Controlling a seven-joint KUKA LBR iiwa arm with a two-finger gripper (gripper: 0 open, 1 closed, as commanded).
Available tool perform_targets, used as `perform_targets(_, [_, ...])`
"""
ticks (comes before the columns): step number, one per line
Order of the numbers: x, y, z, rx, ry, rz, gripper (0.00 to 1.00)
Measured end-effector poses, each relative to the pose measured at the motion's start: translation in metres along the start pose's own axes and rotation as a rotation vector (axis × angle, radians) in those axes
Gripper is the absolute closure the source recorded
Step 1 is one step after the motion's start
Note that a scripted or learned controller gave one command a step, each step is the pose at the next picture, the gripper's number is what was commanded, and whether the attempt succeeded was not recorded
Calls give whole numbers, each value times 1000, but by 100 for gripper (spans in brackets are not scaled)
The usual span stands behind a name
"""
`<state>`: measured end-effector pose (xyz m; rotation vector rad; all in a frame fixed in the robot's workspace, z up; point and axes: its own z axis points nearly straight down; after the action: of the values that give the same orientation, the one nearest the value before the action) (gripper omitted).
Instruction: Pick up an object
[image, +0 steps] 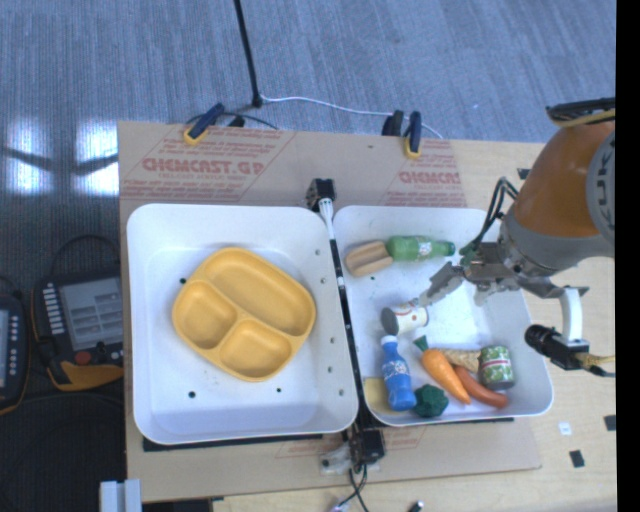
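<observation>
Two white bins sit side by side on the bench. The left bin (150, 400) holds a yellow divided plate (243, 313). The right bin (530, 395) holds a green bottle (419, 247), a bread roll (367, 257), a small white cup (404, 319), a blue bottle (396, 373), carrots (452, 375), a small can (496, 366) and a dark green piece (432, 401). The gripper (445, 281) is over the right bin, just above the cup, its fingers apart.

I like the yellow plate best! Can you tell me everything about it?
The yellow plate looks like smooth plastic, rounded at the corners and split into three compartments: two smaller ones and one larger. It lies flat, right side up, turned at an angle, near the middle of the left white bin. Nothing sits in its compartments, and it touches only the bin floor under it. The gripper is over the other bin.
</observation>
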<state>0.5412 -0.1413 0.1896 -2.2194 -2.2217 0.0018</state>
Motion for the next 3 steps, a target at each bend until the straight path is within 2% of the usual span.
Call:
perform_targets(1, [25,-41,81,-18,1,1,0])
perform_targets(3, [22,-46,90,-37,-9,8,0])
